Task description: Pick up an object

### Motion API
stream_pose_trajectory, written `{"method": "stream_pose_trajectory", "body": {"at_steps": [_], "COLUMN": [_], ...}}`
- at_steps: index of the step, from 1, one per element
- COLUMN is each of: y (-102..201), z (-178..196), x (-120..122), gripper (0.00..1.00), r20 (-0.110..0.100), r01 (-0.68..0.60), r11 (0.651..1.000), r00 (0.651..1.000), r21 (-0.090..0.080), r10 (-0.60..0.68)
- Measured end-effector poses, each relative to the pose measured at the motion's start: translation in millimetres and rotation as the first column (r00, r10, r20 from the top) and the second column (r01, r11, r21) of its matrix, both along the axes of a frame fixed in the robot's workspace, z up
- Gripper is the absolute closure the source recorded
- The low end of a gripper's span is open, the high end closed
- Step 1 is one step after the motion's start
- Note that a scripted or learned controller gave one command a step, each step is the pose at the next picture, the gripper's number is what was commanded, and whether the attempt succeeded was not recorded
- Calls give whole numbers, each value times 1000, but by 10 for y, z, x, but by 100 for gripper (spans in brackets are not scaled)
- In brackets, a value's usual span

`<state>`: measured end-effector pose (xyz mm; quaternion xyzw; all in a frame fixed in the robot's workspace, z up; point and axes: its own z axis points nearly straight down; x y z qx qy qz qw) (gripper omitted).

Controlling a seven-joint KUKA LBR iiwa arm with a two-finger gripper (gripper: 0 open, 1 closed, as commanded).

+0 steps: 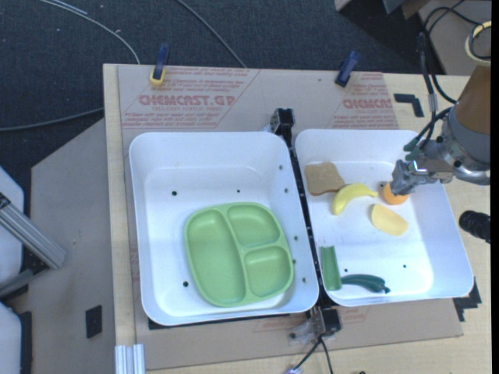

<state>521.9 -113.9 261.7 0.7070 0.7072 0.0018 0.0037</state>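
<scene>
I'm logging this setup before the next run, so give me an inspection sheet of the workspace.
Surface: board bearing left bin and right bin.
Job's things: in the right bin, brown piece, banana, orange piece, yellow piece, green tool.
Clutter: green divided plate in the left bin.
Grippers: gripper down at the orange piece; grasp unclear.
Cables: grey cables on the floor.
Surroundings: two blue clamps on the board's far edge.
</scene>
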Motion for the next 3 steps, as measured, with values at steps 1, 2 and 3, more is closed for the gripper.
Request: {"method": "stream_pose_trajectory", "body": {"at_steps": [1,2,3], "y": [499,1092,1547], "z": [-159,-198,-145], "x": [215,365,606], "gripper": [100,100,100], "r20": [-5,-5,-6], "r01": [-4,-5,-2], "r11": [1000,1000,1000], "r00": [1000,1000,1000], "r21": [2,3,4], "r10": [4,5,2]}}
